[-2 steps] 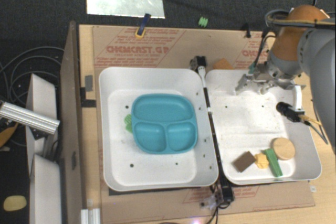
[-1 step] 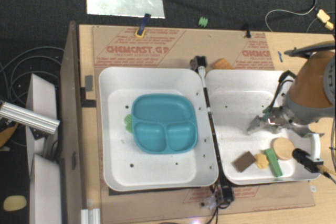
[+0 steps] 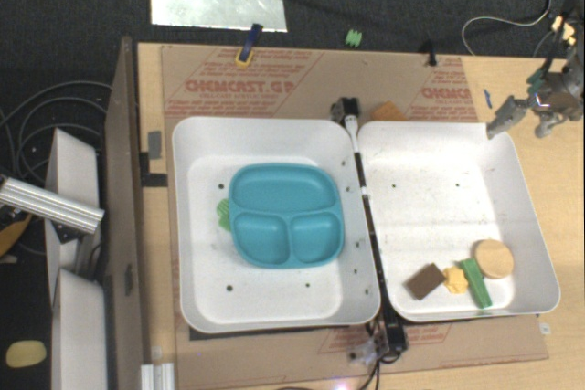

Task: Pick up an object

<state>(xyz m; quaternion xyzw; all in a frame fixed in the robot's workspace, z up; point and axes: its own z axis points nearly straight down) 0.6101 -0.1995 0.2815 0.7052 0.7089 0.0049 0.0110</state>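
Observation:
The right bin (image 3: pixel 439 196) holds several small objects in its near right corner: a brown block (image 3: pixel 425 280), a yellow piece (image 3: pixel 455 279), a green stick (image 3: pixel 475 282) and a tan round disc (image 3: pixel 494 258). In the left bin (image 3: pixel 196 196) lies a blue divided tray (image 3: pixel 285 215), and a green piece (image 3: pixel 223 213) pokes out from under the tray's left edge. My gripper (image 3: pixel 525 121) hangs above the far right corner of the right bin, open, with nothing between its fingers. It is well away from the objects.
An orange-tan object (image 3: pixel 388 111) lies on the cardboard just behind the bins' divider. A black clip (image 3: pixel 347 110) sits at the far end of the divider. Cables run along the bench's left and far right.

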